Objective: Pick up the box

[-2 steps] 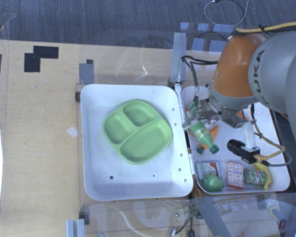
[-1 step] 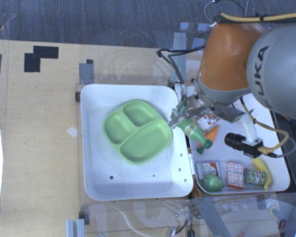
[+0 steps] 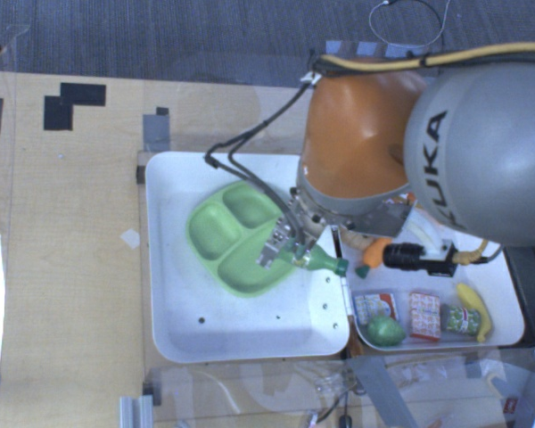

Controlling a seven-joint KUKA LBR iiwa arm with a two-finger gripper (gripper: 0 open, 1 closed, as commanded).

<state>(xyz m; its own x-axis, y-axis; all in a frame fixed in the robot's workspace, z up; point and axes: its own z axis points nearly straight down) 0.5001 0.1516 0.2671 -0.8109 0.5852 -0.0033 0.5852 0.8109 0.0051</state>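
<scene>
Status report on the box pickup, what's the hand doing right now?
Hand low over green divided plastic tray in left white bin, beside green bottle. Small red-and-white box in right bin, untouched. Arm's bulk overhangs that bin.

There are two white bins, the left bin [image 3: 178,328] and the right bin [image 3: 508,328]. In the left bin lies one green divided tray [image 3: 223,230] with three compartments, and one green bottle [image 3: 321,260] at its right edge. In the right bin I count two small boxes, one [image 3: 375,306] beside the other [image 3: 424,315], one green round fruit [image 3: 385,331], one small can [image 3: 460,319], one yellow banana [image 3: 475,308] and one orange thing [image 3: 372,252]. One arm [image 3: 446,141] reaches over both.
</scene>
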